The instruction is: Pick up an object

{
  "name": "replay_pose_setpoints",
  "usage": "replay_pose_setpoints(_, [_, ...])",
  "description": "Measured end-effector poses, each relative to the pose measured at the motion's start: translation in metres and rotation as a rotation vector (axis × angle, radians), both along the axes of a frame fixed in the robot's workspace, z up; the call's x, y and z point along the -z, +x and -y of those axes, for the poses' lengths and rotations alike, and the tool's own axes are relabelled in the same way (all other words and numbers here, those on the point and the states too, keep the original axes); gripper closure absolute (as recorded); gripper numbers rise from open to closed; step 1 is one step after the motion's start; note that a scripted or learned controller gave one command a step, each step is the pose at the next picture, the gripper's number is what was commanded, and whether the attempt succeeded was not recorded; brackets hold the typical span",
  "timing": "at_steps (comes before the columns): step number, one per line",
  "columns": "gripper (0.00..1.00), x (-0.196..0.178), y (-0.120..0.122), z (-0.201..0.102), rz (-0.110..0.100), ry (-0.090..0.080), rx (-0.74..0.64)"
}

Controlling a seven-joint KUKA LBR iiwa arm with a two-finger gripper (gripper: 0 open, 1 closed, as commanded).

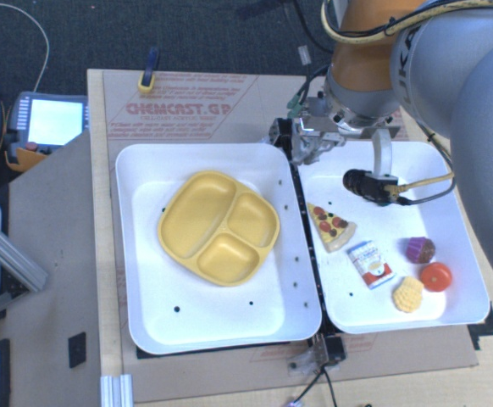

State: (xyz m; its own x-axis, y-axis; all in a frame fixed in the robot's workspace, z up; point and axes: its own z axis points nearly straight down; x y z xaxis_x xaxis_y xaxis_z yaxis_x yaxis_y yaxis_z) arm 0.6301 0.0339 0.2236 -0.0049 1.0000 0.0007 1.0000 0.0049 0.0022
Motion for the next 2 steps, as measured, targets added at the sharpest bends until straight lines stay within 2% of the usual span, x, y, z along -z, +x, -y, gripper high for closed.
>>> replay_pose_setpoints(1, [1.0,-0.0063,0.0072,-0.0456,0.001,0.001,0.0])
replay_pose_setpoints(2, [0.0,-0.0061,0.007,-0.0426,0.0,-0.001,0.003])
